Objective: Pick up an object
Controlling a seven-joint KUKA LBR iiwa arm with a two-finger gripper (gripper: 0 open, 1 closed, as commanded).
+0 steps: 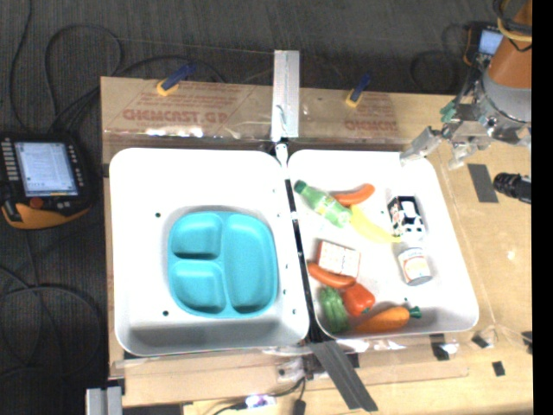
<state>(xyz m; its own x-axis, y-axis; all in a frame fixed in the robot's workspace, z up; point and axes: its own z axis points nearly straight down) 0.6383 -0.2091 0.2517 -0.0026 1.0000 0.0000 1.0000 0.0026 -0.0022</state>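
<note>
The right bin (449,258) holds several toy foods. There is a green bottle (321,202), an orange chili (355,195), a yellow banana (372,226) and a black-and-white carton (404,214). A small jar (416,265) and a tan box (335,256) lie lower down. A red pepper (359,299), a green vegetable (333,310) and a carrot (384,319) sit near the front wall. My gripper (439,150) hovers above the bin's far right corner, off to the upper right of the objects. It is open with nothing between its fingers.
The left bin (138,197) carries a teal divided tray (223,262). A metal post (286,93) stands behind the seam between the bins. A tablet pendant (43,173) lies on the floor at far left. Black tape pieces (484,182) mark the bench at right.
</note>
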